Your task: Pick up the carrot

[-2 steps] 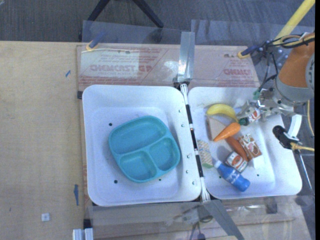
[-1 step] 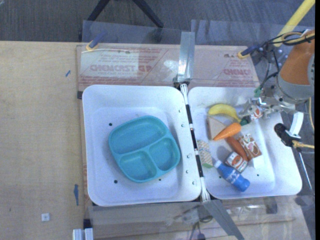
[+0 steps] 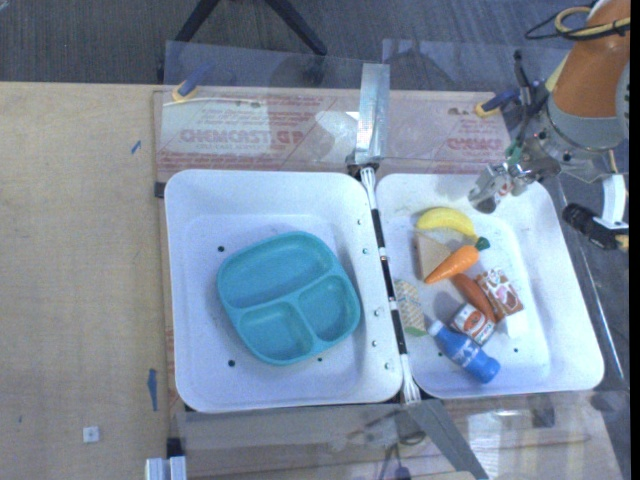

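Arm [image 3: 590, 78] reaching in from the right, wrist angled down-left. Gripper [image 3: 487, 194] over right bin's [image 3: 575, 308] top rim, holding nothing; finger spread impossible to tell. Carrot [image 3: 453, 262] mid-bin, below banana [image 3: 447, 222], well apart from gripper.

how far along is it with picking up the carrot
Nothing looks done yet. The carrot lies in the right bin, among the banana, a blue bottle and some packets. In hand: the gripper hangs over the bin's far right corner, apart from the carrot, carrying nothing. Left: move over the carrot, come down, close the jaws on it and lift it. The left bin holds a teal divided plate.
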Available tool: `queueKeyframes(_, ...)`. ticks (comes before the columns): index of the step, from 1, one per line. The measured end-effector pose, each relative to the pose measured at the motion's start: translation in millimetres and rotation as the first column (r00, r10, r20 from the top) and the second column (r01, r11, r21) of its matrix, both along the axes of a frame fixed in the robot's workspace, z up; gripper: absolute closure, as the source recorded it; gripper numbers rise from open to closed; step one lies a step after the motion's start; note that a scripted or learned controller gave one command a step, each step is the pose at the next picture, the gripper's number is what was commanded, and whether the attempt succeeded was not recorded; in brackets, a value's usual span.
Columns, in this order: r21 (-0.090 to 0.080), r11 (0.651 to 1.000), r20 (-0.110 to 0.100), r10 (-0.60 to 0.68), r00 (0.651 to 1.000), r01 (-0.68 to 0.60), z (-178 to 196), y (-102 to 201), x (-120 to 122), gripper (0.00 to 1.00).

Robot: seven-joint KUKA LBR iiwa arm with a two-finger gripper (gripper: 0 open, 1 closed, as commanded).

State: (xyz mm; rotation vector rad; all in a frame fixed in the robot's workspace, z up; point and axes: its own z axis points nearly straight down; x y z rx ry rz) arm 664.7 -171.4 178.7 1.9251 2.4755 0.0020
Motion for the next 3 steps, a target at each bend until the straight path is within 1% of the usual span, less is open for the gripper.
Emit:
queueKeyframes(1,0.0,0.988,0.0,0.155,0.988,-0.155,64.1,40.9,3.2,1.0)
queueKeyframes(2,0.001,0.997,-0.002,-0.078,0.997,0.078,188.5,47.2,-0.1,1.0)
queueKeyframes(3,0.001,0.988,-0.004,0.153,0.988,-0.153,41.5,9.0,-0.1,1.0)
